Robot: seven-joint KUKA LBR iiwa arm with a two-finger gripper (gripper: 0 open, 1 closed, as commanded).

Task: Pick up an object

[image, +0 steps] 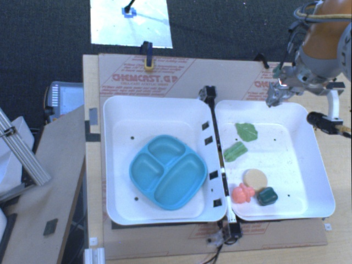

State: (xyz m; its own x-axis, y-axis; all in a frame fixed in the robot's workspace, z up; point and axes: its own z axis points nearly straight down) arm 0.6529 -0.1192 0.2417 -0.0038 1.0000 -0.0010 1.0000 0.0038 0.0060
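Note:
The right bin [313, 147] holds a light green leaf-shaped piece [246, 131], a darker green piece [235, 151], a tan round disc [255, 178], a pink-orange toy [242, 193] and a dark teal block [267, 196]. My gripper [274, 97] hangs above the far edge of the right bin, up and to the right of the leaf-shaped piece. Nothing shows between its fingertips, which look close together.
The left bin [118, 125] holds a blue divided plate [166, 171]. A black clip strip [213, 147] runs along the seam between the bins. Cardboard [165, 73] lies under both bins. A yellow clamp [148, 56] stands at the back.

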